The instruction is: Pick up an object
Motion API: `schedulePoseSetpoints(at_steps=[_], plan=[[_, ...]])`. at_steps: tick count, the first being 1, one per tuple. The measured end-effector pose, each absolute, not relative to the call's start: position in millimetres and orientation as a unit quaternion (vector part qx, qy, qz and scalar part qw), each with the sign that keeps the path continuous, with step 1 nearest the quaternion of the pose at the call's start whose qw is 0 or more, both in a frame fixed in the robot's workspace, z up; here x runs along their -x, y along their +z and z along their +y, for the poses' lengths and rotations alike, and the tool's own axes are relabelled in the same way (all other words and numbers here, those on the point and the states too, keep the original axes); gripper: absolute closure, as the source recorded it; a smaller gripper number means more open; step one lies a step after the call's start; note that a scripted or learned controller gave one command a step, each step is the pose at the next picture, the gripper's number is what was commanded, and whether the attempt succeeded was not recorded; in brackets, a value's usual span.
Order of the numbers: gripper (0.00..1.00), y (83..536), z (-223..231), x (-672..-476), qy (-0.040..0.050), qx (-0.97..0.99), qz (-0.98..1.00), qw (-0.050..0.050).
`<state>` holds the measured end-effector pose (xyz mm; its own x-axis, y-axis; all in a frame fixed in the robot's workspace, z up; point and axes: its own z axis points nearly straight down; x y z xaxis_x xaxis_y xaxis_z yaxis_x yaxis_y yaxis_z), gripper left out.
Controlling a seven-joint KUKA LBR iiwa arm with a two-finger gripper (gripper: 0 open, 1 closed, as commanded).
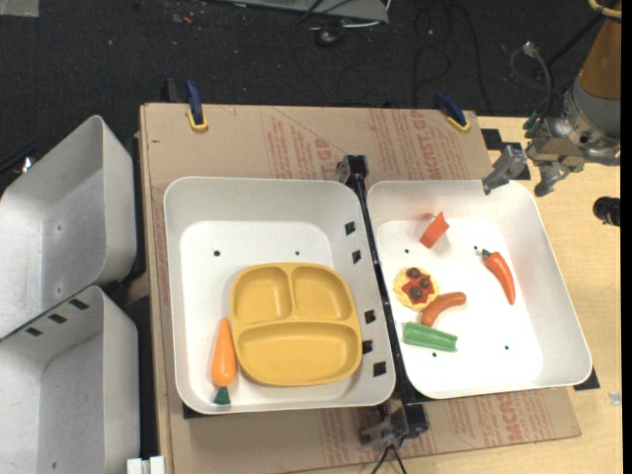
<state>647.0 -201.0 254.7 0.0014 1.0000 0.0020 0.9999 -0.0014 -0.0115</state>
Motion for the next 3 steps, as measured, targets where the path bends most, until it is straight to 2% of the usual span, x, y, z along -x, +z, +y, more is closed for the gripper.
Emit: schedulePoseSetpoints(at_steps=[1, 3], plan=[[0.00, 262, -200, -649.4, 0.0000, 0.707, -0.708, 0.000], [0.00, 172, -204, -637.4, 0.0013, 0.708, -0.707, 0.001]])
